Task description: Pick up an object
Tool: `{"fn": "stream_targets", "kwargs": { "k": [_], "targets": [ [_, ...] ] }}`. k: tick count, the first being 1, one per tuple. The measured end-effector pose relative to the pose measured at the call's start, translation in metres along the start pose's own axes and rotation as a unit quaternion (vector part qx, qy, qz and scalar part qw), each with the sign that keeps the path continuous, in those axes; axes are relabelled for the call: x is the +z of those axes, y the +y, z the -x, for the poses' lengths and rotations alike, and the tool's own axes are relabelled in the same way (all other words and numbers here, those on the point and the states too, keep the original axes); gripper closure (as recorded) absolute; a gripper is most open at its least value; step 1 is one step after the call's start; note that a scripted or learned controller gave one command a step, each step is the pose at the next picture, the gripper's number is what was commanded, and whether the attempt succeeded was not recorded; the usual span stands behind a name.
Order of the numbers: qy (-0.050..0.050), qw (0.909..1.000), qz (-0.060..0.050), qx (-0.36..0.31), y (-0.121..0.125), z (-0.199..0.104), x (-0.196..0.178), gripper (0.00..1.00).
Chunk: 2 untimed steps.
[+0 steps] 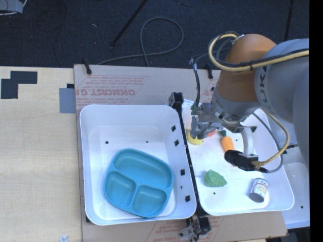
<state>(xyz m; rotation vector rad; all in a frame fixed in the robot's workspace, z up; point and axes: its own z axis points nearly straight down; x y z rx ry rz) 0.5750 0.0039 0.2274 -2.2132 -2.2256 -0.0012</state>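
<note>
My gripper point(200, 130) hangs low at the far left of the right bin point(237, 205), right over a small yellow object point(195, 139) that peeks out beneath the fingers. Whether the yellow object sits between the fingers is hidden by the wrist. An orange carrot-like piece point(227, 143) lies just to the gripper's right. A green lumpy object point(215, 178) rests near the bin's middle front. A small silver can point(259, 189) lies on its side at the front right.
The left bin point(93, 130) holds a blue divided plate point(138, 182). A black divider point(182, 155) runs between the two bins. The arm's grey and orange body point(252, 69) covers the right bin's far right part. A black cable fitting point(241, 159) hangs by the carrot.
</note>
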Motion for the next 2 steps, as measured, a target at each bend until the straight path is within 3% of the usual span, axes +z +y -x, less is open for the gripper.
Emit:
{"fn": "stream_targets", "kwargs": {
  "k": [2],
  "targets": [
    [-0.001, 1.0000, -0.001, 0.001, 0.038, -0.091, 0.007, 1.00]
  ]
}}
